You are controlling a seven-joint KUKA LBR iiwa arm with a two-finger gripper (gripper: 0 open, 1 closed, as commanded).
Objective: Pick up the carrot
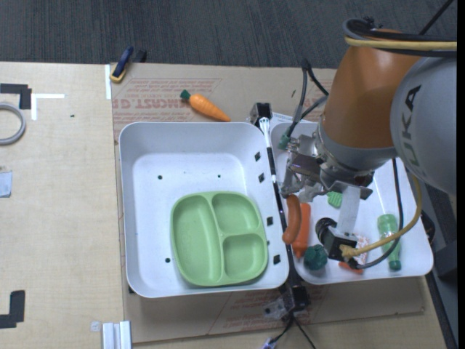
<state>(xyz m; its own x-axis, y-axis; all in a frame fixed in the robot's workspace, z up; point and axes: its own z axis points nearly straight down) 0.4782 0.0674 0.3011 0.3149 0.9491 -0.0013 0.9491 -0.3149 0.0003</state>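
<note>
Carrot lay against right bin's left wall, beside a teal toy | your tool hung just above it | grip state: could not tell, wrist hid it

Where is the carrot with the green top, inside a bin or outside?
Outside. The carrot lies on the cardboard behind the left bin.

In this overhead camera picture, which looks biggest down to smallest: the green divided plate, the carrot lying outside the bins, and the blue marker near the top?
1. Green divided plate
2. Carrot
3. Blue marker
</note>
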